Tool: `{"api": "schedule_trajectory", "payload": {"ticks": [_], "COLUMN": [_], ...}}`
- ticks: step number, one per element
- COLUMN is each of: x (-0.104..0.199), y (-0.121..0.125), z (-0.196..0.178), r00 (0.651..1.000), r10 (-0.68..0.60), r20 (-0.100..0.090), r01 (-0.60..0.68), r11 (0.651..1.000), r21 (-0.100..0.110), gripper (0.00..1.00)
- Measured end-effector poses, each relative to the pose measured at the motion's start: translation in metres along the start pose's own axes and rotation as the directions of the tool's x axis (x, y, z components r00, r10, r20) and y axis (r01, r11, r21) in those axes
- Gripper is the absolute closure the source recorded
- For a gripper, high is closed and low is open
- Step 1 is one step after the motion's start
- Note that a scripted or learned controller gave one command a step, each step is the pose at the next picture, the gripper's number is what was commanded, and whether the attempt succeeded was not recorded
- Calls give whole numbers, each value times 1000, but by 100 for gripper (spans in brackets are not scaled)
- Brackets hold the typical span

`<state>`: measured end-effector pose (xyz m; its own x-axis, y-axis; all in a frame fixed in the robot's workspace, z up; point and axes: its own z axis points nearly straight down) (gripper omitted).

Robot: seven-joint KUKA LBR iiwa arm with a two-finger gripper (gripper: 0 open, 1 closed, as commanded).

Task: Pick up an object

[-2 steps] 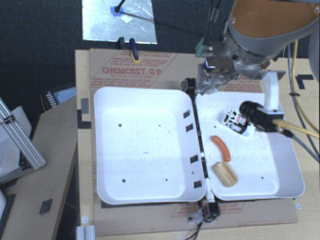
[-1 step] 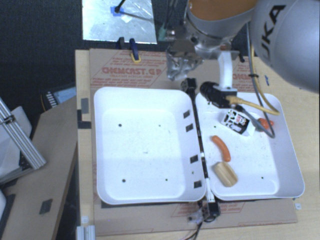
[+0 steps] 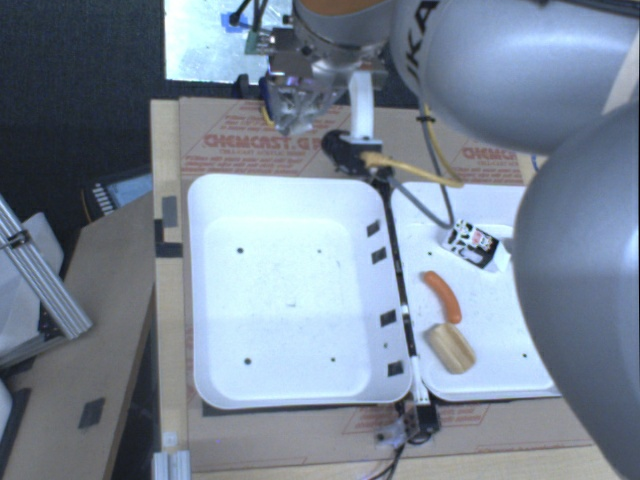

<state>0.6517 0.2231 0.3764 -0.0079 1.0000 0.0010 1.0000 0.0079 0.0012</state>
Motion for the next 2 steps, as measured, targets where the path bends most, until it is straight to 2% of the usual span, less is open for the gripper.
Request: {"api": "schedule_trajectory", "payload": {"ticks": [1,2], "x": [-87,-138], "y": [-51,-115], "z": [134,45], "r00": [1000,1000], "r10": [15,12], "r20": [7,0], "r01": [-15,-12], "r11": [1000,1000], "r21": [17,-4], "gripper": [100,100]}}
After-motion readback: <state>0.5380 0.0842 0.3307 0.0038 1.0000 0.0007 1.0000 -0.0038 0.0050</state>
